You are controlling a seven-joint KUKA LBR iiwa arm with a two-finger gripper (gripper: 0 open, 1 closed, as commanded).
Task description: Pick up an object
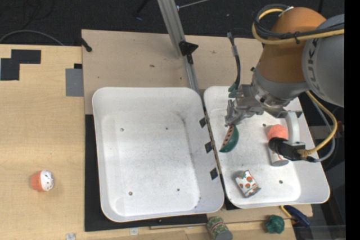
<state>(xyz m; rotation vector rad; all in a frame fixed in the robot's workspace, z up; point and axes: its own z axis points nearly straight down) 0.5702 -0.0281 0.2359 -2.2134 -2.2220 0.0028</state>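
Over the right white bin: tool poised above green-rimmed red watermelon-slice toy, grip state unclear; best lowered straight, centred, then closed.

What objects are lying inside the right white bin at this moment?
Inside the right bin: a watermelon slice at the gripper, a small patterned box, and an orange piece. The arm covers the bin's upper part.

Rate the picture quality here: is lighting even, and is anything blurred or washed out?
Camera view: lighting is soft and fairly even, with the floor beyond the bench dark; the left bin is bright but its speckles stay readable; the watermelon slice and patterned box look soft from low resolution, without motion smear.
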